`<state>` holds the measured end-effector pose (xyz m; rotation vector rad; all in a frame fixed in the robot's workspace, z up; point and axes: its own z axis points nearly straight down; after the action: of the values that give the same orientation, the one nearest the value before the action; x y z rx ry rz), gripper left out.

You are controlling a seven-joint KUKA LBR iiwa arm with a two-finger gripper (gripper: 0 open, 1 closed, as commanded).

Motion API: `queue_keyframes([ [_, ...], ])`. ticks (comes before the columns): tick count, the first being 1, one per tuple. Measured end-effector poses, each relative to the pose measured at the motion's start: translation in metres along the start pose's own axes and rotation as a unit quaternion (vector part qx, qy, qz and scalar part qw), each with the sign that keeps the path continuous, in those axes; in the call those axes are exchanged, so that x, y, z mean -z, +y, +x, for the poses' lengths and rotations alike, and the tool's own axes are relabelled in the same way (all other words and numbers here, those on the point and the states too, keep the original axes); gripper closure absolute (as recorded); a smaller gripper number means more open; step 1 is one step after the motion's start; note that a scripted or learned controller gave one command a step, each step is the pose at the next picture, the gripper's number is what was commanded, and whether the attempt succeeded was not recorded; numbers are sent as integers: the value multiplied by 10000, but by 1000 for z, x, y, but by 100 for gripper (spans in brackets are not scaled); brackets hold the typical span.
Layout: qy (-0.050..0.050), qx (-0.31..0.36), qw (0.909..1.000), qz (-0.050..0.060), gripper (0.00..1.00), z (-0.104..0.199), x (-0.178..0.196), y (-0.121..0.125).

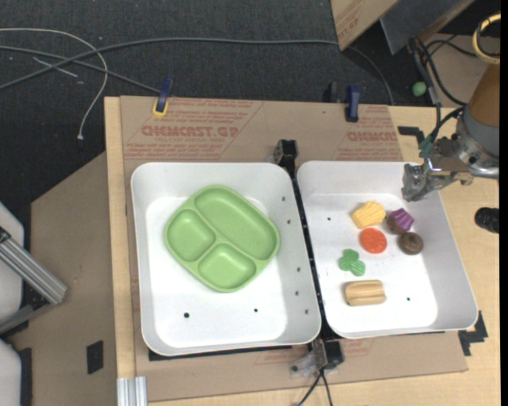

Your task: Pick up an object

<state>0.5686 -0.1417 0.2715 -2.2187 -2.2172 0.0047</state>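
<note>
Brown cardboard printed with faint red lettering covers the bench, held at its far edge by two blue clamps, one at the left and one at the right. Around the bench lies dark carpet, crossed by thin pale cables at the upper left. Two shallow white bins sit side by side on the cardboard. The left bin holds a green divided plate with three compartments, lying flat and turned at an angle. The right bin holds five small toy foods grouped in its far half: a yellow piece, a purple piece just to its right, a red-orange round piece below them, a brown round piece beside that, a green piece lower left, and a tan bread-like roll nearest the camera. The grey arm enters from the right, and its gripper hovers over the far right corner of the right bin, above and right of the purple piece, touching none of the foods. Whether its fingers are open or closed cannot be told. A cardboard box and black cables lie at the upper right.
</note>
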Motion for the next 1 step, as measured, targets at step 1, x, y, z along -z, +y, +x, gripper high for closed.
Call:
queue_keyframes([
  [1, -4, 4, 10000, -23, 0, 0, 2, 1],
])
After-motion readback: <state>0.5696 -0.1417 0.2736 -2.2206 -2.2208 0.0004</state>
